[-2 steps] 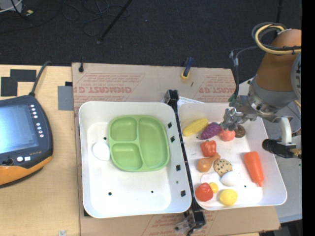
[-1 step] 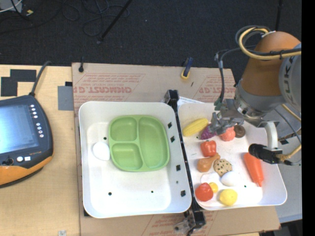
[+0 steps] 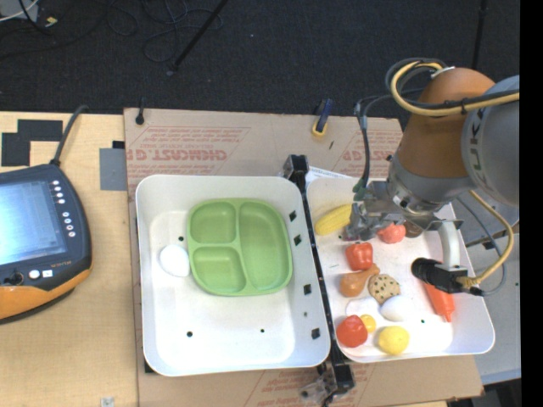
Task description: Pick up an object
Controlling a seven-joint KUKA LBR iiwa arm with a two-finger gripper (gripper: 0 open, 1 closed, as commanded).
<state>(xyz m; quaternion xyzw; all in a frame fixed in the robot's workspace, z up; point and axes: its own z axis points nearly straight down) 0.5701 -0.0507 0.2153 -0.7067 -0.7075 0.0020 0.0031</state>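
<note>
My gripper hangs low over the back of the right bin, under the grey arm with its orange band. Just left of it lies a yellow banana-like piece. A red pepper sits right below it and a small red piece is at its right. Nearer the front lie a brown-orange piece, a cookie, a white egg, a red tomato, a yellow lemon and an orange carrot.
The left bin holds a green divided plate and a white ball. A black divider runs between the bins. A control tablet lies at the far left. Cables loop beside the arm at the right.
</note>
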